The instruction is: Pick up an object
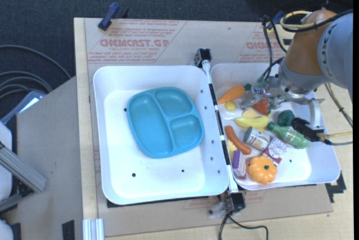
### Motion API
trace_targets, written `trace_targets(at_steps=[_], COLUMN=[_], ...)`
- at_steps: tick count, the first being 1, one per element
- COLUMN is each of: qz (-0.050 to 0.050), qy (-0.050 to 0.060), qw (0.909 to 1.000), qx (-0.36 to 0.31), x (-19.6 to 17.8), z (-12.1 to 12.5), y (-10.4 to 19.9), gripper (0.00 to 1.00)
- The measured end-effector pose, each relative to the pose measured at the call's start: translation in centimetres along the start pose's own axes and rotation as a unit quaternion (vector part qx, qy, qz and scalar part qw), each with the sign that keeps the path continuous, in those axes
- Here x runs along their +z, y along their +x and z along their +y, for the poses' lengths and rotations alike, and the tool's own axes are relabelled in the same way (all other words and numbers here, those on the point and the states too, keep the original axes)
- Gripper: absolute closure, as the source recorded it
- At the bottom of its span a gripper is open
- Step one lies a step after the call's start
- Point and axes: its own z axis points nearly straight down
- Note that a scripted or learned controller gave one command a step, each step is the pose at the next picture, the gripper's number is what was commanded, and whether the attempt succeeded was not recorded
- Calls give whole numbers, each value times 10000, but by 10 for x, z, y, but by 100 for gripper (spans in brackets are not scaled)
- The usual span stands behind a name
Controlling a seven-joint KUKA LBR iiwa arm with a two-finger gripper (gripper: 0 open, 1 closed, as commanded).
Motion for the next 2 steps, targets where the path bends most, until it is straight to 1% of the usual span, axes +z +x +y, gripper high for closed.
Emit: trace_targets(at_steps=[1, 2], qz=[3, -1], qy=[-11, -19], qw=[10000, 10000], qx=[1, -11], x=[-10, -137], z=[1, -45], y=[1, 78], gripper=[100, 100])
